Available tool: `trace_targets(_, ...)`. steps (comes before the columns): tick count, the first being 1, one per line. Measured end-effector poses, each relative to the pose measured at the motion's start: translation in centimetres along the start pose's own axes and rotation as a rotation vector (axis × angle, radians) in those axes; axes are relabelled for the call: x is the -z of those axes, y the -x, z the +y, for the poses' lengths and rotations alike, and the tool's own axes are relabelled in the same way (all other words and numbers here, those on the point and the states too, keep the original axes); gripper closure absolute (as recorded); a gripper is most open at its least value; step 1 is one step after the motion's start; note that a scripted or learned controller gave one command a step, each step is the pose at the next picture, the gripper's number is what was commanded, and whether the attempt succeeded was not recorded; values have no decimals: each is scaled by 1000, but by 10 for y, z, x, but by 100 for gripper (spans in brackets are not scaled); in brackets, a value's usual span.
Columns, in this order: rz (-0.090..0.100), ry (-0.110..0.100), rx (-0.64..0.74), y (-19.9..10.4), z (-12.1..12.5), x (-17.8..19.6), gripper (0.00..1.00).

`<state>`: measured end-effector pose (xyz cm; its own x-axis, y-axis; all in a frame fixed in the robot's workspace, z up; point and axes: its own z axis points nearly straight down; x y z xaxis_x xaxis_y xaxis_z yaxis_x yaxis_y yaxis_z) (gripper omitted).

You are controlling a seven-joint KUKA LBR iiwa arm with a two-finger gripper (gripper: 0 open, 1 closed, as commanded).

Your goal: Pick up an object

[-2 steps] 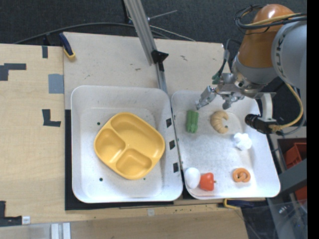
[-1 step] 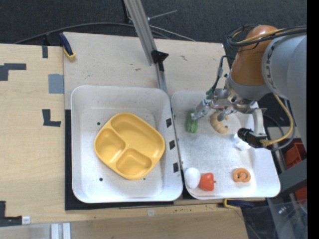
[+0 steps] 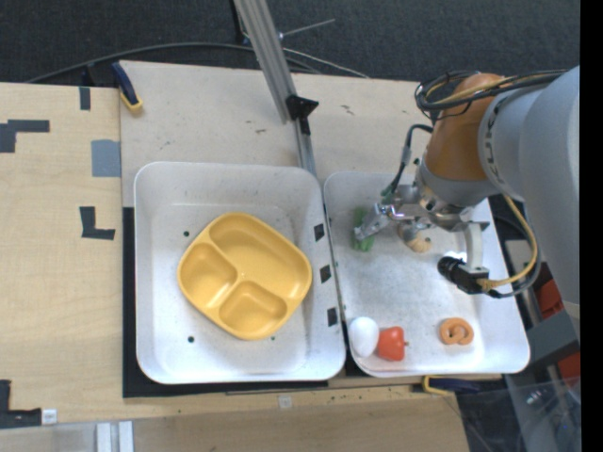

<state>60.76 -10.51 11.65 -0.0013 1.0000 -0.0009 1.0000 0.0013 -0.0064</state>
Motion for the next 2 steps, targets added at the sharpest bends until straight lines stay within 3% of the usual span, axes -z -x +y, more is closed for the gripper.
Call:
trace_targets(1,1,3,2,-1,1,13,100)
trace_targets(2,1,9,0,2,0,56,100)
